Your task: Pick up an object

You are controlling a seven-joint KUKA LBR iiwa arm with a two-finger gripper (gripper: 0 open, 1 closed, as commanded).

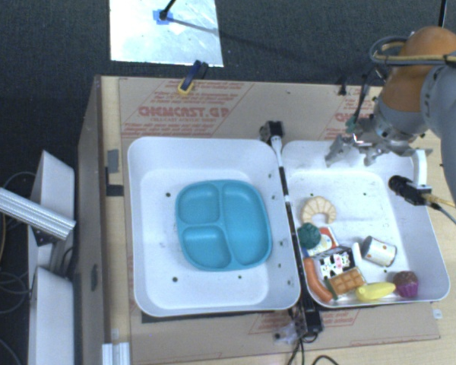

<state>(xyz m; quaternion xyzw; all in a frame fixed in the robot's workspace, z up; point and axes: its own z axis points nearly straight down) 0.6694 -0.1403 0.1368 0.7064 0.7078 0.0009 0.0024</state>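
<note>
Dark carpet surrounds the table (213, 101), whose brown board carries 2 shallow white bins side by side. At left, the left bin (148, 204) holds 1 blue divided plate (222, 224), lying flat near its middle. At right, the right bin (410, 226) holds the candidate objects, clustered toward its near left corner and front wall: a tan croissant-shaped piece (318, 207), a green piece (310, 236) just below it, a black-and-white block (335, 263), an orange-red piece (315, 278) along the divider, a waffle-like brown piece (345, 281), a yellow piece (376, 290), a purple piece (406, 284) and a white cylinder (378, 252) lying on its side. The claw (357, 149) hangs over the far rim of the right bin, well apart from every object; its fingers (336, 151) appear spread, with nothing between them. The step in hand is judged to be the approach. A sound choice would be the croissant-shaped piece or the white cylinder, each with free space on at least 2 sides; the packed corner invites collisions. The claw would do well to descend vertically, straddle the narrow axis of the target, and close only once low enough.
</note>
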